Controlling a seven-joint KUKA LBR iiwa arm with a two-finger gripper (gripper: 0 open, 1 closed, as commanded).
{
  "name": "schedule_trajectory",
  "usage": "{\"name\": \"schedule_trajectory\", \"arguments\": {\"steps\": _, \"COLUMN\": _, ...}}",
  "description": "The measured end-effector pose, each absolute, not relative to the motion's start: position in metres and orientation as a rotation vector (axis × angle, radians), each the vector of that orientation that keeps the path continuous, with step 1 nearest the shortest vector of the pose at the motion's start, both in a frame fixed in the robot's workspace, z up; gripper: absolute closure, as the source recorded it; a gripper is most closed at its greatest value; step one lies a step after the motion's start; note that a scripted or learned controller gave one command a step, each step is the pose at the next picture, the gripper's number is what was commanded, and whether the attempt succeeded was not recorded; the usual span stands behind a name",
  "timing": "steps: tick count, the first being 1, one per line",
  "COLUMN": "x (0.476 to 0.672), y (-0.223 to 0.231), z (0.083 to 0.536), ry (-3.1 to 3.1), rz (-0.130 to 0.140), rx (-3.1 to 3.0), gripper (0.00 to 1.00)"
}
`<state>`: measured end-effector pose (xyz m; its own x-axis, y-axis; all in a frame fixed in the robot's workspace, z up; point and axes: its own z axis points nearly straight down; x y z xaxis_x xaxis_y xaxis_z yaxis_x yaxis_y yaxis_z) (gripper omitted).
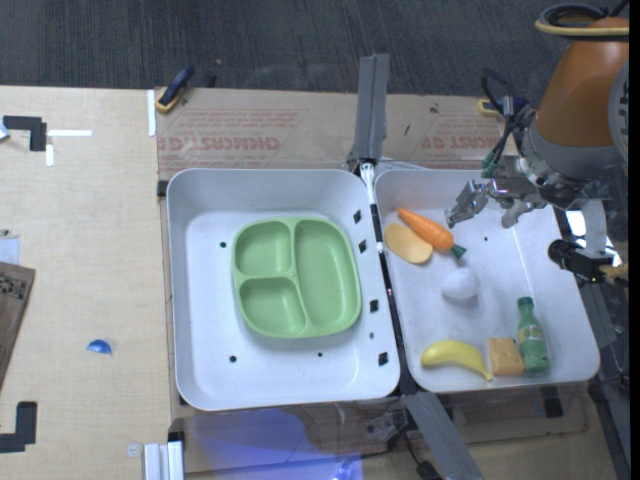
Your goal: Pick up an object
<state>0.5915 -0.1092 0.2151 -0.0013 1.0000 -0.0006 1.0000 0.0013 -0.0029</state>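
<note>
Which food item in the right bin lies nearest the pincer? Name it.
The carrot. It lies just below and left of the pincer, its orange length slanting toward it. The egg, banana and bottle all sit farther down the bin.

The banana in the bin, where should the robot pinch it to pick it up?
Probably across the thick middle of the banana, coming straight down from above. It lies flat on the floor of the right bin, curved, with its right end close to the tan block. The middle has free space on both long sides for the gripper.
</note>
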Motion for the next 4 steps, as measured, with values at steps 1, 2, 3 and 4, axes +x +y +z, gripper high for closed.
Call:
{"name": "schedule_trajectory", "arguments": {"steps": 1, "x": 0.617, "y": -0.099, "z": 0.106, "ry": -2.174, "rz": 0.003, "rx": -2.266, "gripper": 0.00}}
{"name": "schedule_trajectory", "arguments": {"steps": 2, "x": 0.617, "y": -0.101, "z": 0.116, "ry": -2.170, "rz": 0.004, "rx": -2.271, "gripper": 1.00}}
{"name": "schedule_trajectory", "arguments": {"steps": 3, "x": 0.617, "y": -0.101, "z": 0.116, "ry": -2.169, "rz": 0.004, "rx": -2.271, "gripper": 0.00}}
{"name": "schedule_trajectory", "arguments": {"steps": 4, "x": 0.659, "y": -0.066, "z": 0.192, "ry": -2.324, "rz": 0.001, "rx": -2.117, "gripper": 0.00}}
